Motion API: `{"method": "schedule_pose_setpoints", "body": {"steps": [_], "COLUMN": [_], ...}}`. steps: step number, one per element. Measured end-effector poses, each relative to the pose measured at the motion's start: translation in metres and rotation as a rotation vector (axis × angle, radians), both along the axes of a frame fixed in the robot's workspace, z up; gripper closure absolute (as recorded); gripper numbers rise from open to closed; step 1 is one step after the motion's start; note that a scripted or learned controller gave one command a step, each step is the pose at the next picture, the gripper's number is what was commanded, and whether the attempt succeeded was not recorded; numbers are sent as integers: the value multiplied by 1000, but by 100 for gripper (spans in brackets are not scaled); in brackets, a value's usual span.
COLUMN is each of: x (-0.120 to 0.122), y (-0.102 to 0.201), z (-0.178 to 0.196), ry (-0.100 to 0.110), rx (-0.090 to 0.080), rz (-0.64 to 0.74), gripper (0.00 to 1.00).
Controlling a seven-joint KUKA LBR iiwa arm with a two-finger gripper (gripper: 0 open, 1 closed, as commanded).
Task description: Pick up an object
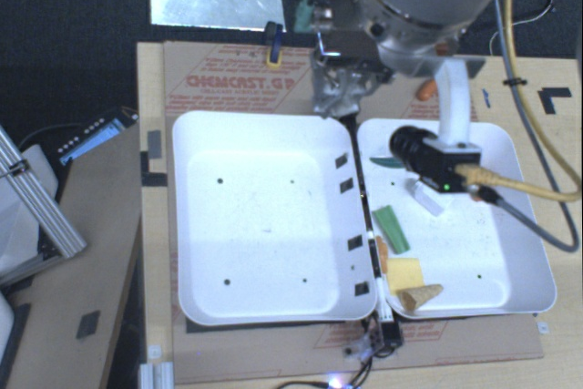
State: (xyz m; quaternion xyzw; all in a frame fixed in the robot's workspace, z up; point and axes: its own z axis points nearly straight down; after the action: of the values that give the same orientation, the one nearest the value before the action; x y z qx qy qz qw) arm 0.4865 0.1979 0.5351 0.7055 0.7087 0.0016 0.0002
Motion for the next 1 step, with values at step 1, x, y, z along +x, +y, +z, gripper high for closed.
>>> {"method": "schedule_pose_setpoints", "body": {"steps": [1], "x": [0], "y": [23], "z": [0], "ry": [0], "rx": [0], "rz": [1], "gripper": [100]}}
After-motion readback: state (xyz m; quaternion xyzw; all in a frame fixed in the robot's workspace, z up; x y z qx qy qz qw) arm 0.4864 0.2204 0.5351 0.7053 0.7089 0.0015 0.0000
